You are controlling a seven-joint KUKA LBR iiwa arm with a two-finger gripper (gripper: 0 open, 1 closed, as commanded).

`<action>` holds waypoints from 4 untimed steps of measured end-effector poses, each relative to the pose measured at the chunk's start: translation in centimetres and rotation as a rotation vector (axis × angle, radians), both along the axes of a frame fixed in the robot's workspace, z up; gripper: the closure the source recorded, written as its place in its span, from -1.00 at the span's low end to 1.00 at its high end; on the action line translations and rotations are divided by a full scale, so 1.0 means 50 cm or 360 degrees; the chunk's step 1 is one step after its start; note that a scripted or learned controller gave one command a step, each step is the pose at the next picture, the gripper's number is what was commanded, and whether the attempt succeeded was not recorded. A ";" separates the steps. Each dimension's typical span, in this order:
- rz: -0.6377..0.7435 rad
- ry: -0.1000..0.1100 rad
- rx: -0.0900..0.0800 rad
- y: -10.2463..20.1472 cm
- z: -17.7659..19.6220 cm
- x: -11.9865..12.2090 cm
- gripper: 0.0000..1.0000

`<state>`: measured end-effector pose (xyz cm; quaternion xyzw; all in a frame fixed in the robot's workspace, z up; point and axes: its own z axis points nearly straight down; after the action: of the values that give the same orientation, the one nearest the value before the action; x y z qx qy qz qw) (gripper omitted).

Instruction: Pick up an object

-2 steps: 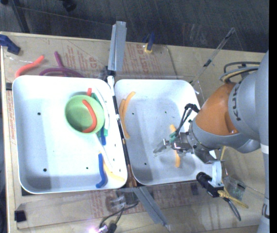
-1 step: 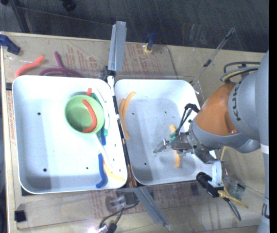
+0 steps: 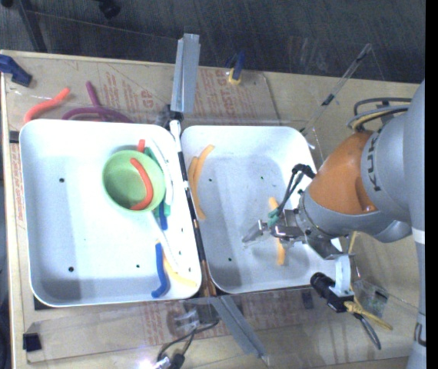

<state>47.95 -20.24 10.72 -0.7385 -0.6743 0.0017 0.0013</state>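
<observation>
My gripper [image 3: 259, 231] is low over the right bin [image 3: 234, 279], near its right side, pointing left. A thin orange stick [image 3: 280, 253] lies on the bin floor just below and to the right of the gripper tip. Just above the gripper, a small orange piece [image 3: 273, 204] shows. A curved orange strip [image 3: 197, 171] rests against the bin's left wall, well away from the gripper. The arm's orange band [image 3: 342, 179] covers the bin's right edge. Nothing is visibly held.
The left bin [image 3: 58, 237] holds a green bowl [image 3: 127, 177] with a red curved piece [image 3: 148, 181] in it, a teal piece [image 3: 165, 198], a blue strip [image 3: 160, 271] and a yellow strip [image 3: 179, 274]. Red and purple tubes [image 3: 88, 112] lie on the bench behind it.
</observation>
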 end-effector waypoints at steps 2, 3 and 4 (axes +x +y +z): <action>0.0000 0.0000 0.0000 0.000 0.000 0.000 -1.00; 0.0000 0.0000 0.0000 0.000 0.000 0.000 -1.00; 0.0000 0.0000 0.0000 0.000 0.000 0.000 -1.00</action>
<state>47.95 -20.24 10.72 -0.7384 -0.6743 0.0017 0.0013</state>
